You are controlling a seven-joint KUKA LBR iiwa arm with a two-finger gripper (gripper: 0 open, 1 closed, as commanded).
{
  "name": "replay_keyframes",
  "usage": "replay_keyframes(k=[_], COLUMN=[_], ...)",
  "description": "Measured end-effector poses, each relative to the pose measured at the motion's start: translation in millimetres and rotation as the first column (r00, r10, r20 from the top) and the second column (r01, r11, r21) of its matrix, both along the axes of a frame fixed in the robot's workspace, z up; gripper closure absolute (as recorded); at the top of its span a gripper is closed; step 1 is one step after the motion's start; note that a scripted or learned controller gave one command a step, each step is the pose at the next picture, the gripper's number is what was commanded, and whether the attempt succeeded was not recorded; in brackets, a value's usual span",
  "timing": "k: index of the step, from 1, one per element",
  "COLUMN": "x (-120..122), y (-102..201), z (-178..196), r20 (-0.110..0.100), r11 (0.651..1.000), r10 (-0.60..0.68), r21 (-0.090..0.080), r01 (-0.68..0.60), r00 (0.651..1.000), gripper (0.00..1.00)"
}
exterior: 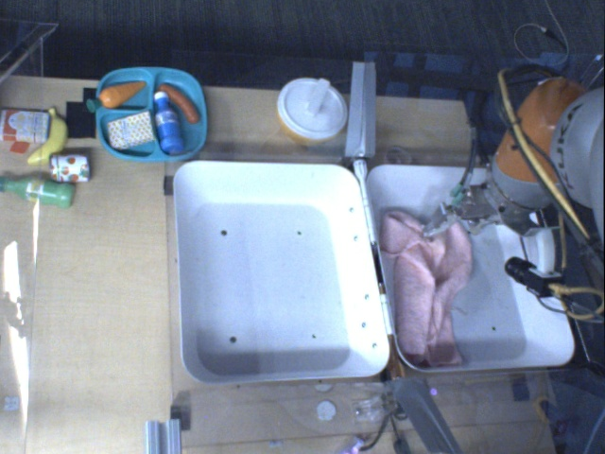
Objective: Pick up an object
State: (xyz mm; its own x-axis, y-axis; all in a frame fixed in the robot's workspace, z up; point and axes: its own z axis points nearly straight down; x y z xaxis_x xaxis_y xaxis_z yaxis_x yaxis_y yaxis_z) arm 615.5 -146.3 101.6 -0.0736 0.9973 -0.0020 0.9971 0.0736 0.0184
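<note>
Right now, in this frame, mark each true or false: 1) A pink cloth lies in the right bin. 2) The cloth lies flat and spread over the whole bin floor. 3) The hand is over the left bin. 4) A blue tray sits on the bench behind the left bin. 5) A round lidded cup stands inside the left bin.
1) True: the pink cloth lies in the right bin.
2) False: it is bunched along that bin's left side.
3) False: the hand is over the right bin, at the cloth's upper end.
4) True: the blue tray sits behind the left bin.
5) False: the cup stands on the bench behind the bins.
</note>
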Motion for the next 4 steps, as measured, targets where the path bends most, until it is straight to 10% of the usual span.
replay_keyframes(k=[1,2,3,4], x=[-21,-34,-32,-32], y=[-26,9,10,10], z=[-12,-11,0,0], r20=[-0.007,-0.004,0.002,0.002], r11=[1.0,0.992,0.992,0.992], r10=[0.01,0.124,0.125,0.125], r21=[-0.002,-0.004,-0.004,-0.005], r01=[-0.01,-0.124,-0.125,-0.125], r00=[1.0,0.992,0.992,0.992], gripper=[0.0,0.0,1.0,0.0])
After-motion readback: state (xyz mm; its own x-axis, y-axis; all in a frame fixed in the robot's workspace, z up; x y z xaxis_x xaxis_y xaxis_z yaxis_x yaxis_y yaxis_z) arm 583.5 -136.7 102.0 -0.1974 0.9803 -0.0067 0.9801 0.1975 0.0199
